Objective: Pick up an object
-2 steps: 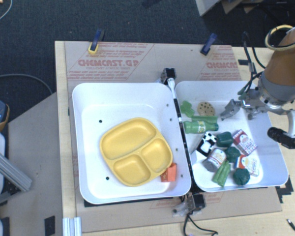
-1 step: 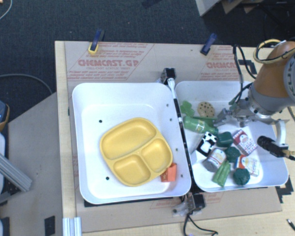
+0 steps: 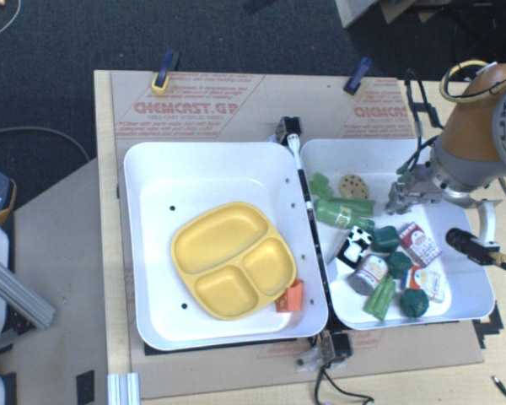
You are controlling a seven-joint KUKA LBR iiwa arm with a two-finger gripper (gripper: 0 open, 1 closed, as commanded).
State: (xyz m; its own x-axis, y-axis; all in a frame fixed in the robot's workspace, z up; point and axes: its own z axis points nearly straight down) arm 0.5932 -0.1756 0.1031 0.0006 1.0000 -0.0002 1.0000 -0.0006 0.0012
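Gripper (image 3: 402, 194) hangs over the right bin (image 3: 481, 298); whether it is open cannot be told, nothing visibly held. Nearest item, a green bottle (image 3: 344, 215), lies just left, long axis crosswise.

cluttered right bin (image 3: 481, 298), yellow tray (image 3: 233, 260) filling left bin (image 3: 152, 226)
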